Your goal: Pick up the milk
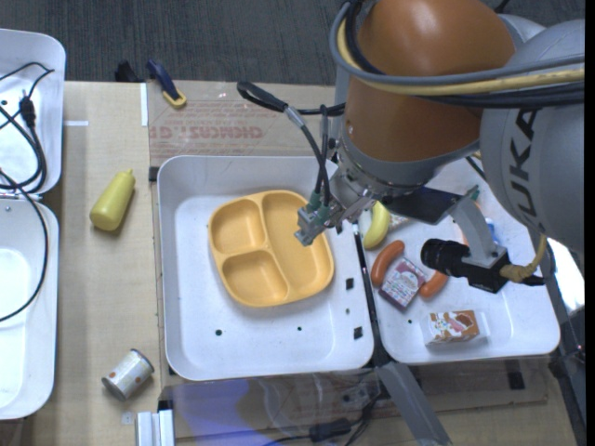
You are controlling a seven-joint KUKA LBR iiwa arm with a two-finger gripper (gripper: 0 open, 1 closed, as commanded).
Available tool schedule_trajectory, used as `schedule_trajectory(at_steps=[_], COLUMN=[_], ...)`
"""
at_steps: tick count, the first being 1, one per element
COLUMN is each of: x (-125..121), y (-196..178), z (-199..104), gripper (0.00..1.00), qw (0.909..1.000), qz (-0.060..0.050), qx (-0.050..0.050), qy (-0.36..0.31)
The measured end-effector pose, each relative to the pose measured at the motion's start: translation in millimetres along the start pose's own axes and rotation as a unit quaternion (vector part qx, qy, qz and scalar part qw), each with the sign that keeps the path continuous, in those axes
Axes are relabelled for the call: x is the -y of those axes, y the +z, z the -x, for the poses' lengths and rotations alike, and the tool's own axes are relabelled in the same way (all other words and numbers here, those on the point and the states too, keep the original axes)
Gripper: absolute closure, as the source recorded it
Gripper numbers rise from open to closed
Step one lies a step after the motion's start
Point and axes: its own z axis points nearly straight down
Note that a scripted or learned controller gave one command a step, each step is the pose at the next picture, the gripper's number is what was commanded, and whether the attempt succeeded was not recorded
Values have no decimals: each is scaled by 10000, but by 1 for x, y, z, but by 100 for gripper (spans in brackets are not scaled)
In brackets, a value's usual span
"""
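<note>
Yellow tray [270, 249] edge is where my gripper [314, 221] is hovering, grip state unclear, while the milk [456, 328] is lying ungrasped in the right bin [521, 342].

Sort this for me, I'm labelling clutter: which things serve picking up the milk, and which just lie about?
Job: milk carton, gripper.
Lying about: yellow plate, banana, sausage, mustard bottle, can.
</note>
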Motion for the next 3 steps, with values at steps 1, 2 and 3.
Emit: schedule_trajectory(at_steps=[1,2,3], x=[-46,16,9], y=[35,109,142], z=[38,22,12], gripper=[100,100,100], qw=[9984,9987,9809], qz=[-7,-6,-6], qx=[2,-8,-14], qy=[567,-513,-1945])
